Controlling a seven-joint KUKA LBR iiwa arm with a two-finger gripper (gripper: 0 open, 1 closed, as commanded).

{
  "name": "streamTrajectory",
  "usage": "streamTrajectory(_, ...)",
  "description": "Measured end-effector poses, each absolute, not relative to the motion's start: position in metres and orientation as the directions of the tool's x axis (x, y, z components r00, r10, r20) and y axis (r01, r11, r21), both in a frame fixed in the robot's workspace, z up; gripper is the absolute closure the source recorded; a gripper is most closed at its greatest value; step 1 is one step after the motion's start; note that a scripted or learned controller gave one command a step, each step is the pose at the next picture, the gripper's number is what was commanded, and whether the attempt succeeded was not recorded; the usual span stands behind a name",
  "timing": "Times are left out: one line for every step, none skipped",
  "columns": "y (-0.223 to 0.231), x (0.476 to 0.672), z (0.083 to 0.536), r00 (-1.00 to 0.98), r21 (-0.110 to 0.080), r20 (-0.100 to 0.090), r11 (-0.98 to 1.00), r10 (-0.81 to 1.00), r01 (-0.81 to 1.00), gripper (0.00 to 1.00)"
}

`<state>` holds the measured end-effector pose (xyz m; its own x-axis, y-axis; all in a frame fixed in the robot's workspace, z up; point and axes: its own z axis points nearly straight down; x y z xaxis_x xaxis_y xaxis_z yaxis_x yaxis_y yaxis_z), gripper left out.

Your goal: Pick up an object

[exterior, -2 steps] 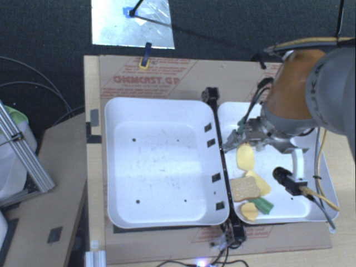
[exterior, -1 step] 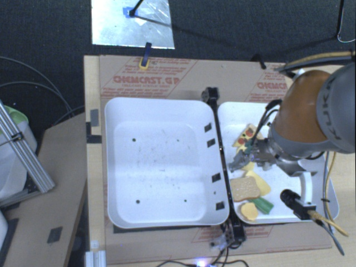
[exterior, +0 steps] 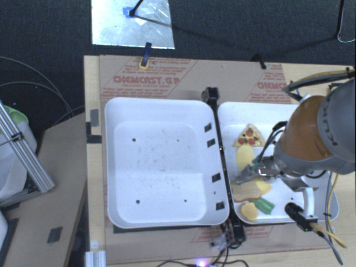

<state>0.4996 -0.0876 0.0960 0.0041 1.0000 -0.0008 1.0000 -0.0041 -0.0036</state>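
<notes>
The right bin (exterior: 289, 111) holds several toy foods. A pizza slice (exterior: 250, 135) lies near the bin's back left, with a pale yellow oblong piece (exterior: 243, 155) just in front of it. Nearer the front lie a tan bread slice (exterior: 245, 192), a small yellow piece (exterior: 263, 188), a green piece (exterior: 265, 206) and a yellow lemon-like piece (exterior: 248, 211). My gripper (exterior: 248, 173) reaches in from the right and sits low over the left part of this bin, between the yellow oblong piece and the bread slice. The arm's orange band (exterior: 303, 129) hides the bin's right half.
The left bin (exterior: 117, 149) sits beside the right one, parted by a black rail with clips (exterior: 216, 143). Both rest on a cardboard sheet (exterior: 167, 74). Cables and a black connector (exterior: 297, 216) hang by the front right corner.
</notes>
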Motion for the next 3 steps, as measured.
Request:
streamTrajectory(-0.084,0.491,0.088,0.0,0.015,0.0,0.0,1.0,1.0,0.0)
streamTrajectory(-0.087,0.491,0.088,-0.002,0.015,0.001,0.002,1.0,1.0,0.0)
streamTrajectory(-0.087,0.492,0.099,-0.002,0.017,0.0,0.002,1.0,1.0,1.0)
